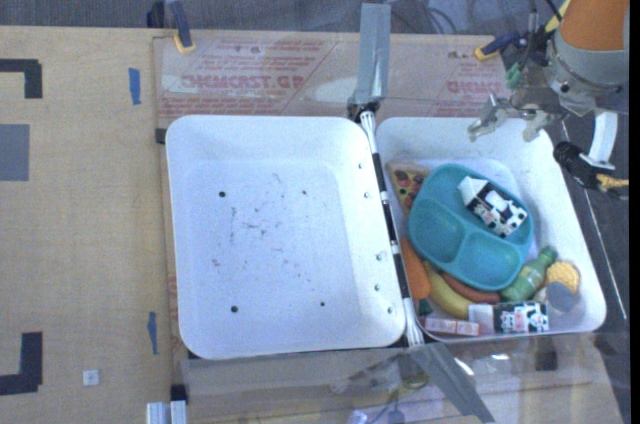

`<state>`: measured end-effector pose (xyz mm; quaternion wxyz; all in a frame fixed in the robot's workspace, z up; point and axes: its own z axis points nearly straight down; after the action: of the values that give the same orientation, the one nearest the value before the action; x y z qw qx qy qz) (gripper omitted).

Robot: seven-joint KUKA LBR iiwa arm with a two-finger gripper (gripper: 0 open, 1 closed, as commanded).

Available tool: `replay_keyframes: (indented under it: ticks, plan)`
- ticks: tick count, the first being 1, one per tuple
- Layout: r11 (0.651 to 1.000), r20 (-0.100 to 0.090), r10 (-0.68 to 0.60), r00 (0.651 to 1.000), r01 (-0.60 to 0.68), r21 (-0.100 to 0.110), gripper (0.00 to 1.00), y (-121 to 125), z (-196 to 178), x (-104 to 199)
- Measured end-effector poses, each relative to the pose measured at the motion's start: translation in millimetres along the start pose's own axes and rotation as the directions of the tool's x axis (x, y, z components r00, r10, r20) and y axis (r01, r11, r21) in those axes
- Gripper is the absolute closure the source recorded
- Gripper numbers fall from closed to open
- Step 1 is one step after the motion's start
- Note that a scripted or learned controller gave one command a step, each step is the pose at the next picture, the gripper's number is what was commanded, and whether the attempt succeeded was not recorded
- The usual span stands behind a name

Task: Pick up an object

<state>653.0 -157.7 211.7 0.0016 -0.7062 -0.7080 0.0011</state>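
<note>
End effector hangs with fingers spread apart, gripping nothing, above the right bin's far rim. Below it lies a teal divided plate carrying a black-and-white carton.

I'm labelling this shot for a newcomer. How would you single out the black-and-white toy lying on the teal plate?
Find the right-hand white bin, the one crowded with toys. A teal divided plate lies tilted on the pile. On its upper part sits a small cow-patterned toy, black and white among coloured play food.
</note>
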Motion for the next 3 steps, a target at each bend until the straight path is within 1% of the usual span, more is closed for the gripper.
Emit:
replay_keyframes:
  ticks: [1,2,3]
  plan:
    - [0.990,0.000,0.141,0.990,-0.141,-0.009,0.00,-37.6,114.7,-24.2]
    - [0.990,0.002,0.142,0.990,-0.142,-0.011,1.00,-36.6,106.8,-25.8]
    - [0.990,0.001,0.143,0.990,-0.143,-0.010,0.00,-36.8,107.0,-25.3]
